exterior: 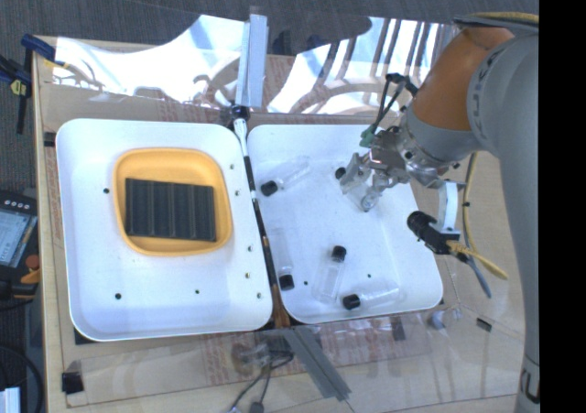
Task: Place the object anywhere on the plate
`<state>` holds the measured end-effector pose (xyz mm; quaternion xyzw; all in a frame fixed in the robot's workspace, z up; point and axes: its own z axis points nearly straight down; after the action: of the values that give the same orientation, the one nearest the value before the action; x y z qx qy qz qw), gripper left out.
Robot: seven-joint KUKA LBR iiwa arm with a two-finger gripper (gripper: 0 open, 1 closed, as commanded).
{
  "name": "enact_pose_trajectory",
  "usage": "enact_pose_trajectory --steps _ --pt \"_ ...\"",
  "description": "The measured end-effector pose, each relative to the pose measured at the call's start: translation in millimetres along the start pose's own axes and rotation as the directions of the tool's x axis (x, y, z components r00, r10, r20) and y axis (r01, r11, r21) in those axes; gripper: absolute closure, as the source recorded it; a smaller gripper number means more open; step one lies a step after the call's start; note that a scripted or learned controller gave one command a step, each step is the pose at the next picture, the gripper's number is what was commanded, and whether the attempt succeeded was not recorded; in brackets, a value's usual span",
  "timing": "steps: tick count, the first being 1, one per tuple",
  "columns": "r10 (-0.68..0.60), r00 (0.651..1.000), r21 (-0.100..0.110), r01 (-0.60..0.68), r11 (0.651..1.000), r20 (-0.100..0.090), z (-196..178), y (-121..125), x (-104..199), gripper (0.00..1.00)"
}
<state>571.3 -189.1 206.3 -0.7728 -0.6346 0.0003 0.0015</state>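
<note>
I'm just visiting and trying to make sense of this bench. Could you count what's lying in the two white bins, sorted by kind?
Yellow rounded-square plates with a dark ridged centre, in the left bin: 1
Small clear plastic vials with black caps, in the right bin: 4
Total: 5 things
The grey arm's gripper is not counted.

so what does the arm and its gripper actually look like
The arm is thick, rounded and grey, with an orange band above the wrist. Thin dark cables run beside the wrist. The gripper is a small silvery metal assembly with two short fingers.
</note>
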Motion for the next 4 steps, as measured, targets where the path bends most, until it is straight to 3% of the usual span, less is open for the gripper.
enact_pose_trajectory --steps 1,2,3,4 --pt "0.0 1.0 0.0 0.0 1.0 0.0 0.0 0.0 0.0 0.0" --pt "-0.238 0.971 0.004 0.238 0.971 0.0 12.4 -13.2 10.8 0.0" --pt "-0.51 0.86 0.004 0.51 0.86 -0.001 16.4 -20.2 39.0 0.0" --pt "-0.697 0.717 0.004 0.697 0.717 -0.001 12.6 -35.0 85.1 0.0"
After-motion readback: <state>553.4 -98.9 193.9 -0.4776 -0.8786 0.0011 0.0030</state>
